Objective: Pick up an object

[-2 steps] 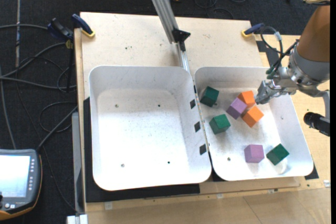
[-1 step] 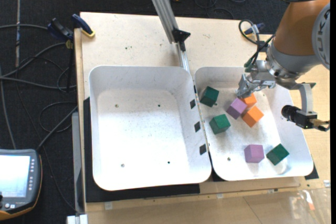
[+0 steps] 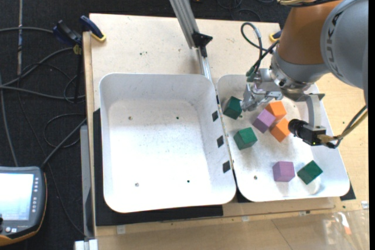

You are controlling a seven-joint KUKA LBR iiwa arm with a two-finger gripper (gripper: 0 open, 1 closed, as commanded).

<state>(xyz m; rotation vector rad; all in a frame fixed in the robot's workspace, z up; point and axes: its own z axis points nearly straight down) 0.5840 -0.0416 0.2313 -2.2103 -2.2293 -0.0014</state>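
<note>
The right bin holds several small blocks. My gripper hangs low over the bin's upper left part. A dark green block lies just to its left, and a purple block and an orange block lie just to its right. Nearer the front lie a second green block, a second orange block, another purple block and a third green block. I see no block lifted off the bin floor.
The left bin stands beside the right one, the two touching along a shared wall. A slanted metal rail runs from the top down to the bins' junction. The arm's body covers the right bin's far right corner. Cables lie behind the bench.
</note>
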